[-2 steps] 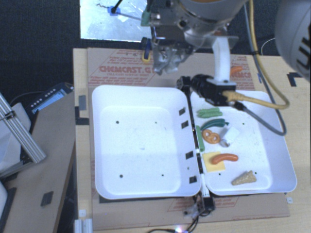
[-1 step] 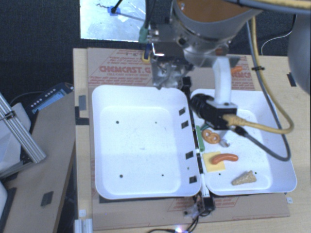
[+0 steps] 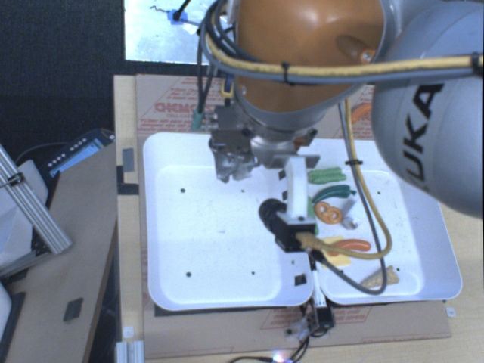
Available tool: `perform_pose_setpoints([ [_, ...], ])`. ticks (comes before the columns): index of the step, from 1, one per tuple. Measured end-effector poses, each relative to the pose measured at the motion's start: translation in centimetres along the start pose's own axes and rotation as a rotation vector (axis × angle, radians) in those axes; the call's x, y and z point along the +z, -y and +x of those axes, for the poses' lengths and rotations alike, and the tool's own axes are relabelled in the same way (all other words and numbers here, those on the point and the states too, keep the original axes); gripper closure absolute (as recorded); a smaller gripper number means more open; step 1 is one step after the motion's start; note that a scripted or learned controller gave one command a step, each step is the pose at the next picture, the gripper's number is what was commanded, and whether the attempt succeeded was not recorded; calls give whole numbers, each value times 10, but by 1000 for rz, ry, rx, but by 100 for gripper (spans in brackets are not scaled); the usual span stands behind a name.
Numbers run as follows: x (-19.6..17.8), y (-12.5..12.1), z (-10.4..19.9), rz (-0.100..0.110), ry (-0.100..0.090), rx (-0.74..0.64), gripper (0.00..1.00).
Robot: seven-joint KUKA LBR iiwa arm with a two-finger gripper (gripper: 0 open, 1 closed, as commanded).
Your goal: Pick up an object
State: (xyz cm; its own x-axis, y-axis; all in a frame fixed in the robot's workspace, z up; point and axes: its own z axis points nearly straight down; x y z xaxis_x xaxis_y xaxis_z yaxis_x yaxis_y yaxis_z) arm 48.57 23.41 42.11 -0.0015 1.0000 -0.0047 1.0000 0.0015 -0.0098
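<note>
My gripper [image 3: 230, 165] hangs low over the far part of the left white bin [image 3: 198, 242], under the big orange wrist band. Nothing shows directly beneath it but bare bin floor. The loose objects lie in the right bin [image 3: 436, 272]: a light green ridged piece [image 3: 327, 175], a dark green piece [image 3: 338, 192], an orange pretzel-shaped ring [image 3: 327, 212], an orange carrot-like piece [image 3: 350, 244] over a yellow piece [image 3: 340, 259], and a beige wedge [image 3: 376, 280]. All of them lie right of the gripper, apart from it.
The arm's bulk covers the far right of the right bin. The bins sit on a cardboard sheet [image 3: 162, 104]. A grey device [image 3: 76, 151] and a metal rail [image 3: 30, 206] lie off the bench to the left.
</note>
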Motion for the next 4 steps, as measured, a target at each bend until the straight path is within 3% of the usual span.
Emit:
perform_pose_setpoints([
  [1,-117,0,-11,-23,-11,1,100],
  [2,2,-14,0,0,0,1,100],
  [3,-121,1,0,-24,-12,-3,100],
  [4,22,-16,-10,2,1,2,100],
])
